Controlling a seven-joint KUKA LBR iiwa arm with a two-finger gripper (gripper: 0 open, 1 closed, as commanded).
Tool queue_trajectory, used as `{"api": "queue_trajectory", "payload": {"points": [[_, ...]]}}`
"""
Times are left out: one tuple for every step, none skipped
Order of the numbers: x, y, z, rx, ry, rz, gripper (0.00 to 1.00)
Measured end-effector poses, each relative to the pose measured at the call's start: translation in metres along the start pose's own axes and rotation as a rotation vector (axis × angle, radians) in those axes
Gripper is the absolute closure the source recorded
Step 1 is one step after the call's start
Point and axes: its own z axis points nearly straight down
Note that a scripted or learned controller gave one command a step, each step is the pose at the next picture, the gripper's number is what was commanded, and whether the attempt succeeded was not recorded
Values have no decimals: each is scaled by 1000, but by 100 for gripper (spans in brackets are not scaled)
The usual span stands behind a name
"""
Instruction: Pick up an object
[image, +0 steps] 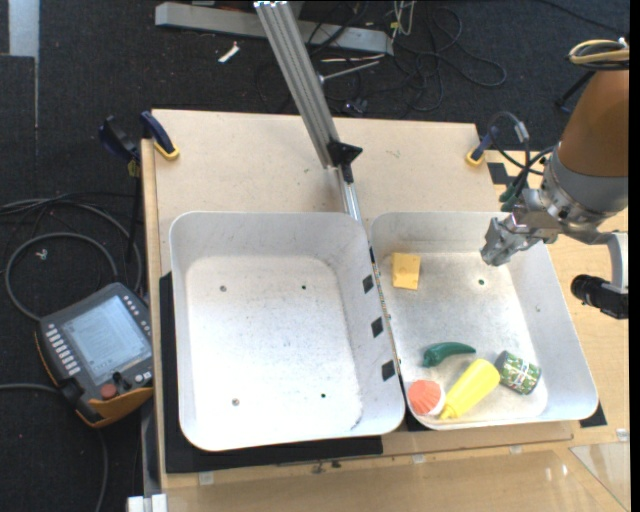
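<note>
A: Hovering over the far right corner of the right bin (560, 330), gripper (497, 250) carrying nothing visible. Approach step, by the look of it; no pick made yet

B: Candidates? Yellow block (406, 270) just left of the tool; green piece (447, 352), yellow bottle (470, 387), small can (518, 372) and red piece (426, 397) clustered near. Next: choose one, centre above, descend

A: Too small and grey to tell whether parted or together
</note>
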Motion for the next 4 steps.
{"api": "queue_trajectory", "payload": {"points": [[52,-1,14,1,0,0,100],[101,3,8,-2,-1,0,100],[152,5,24,2,0,1,100],[210,3,30,2,0,0,100]]}}
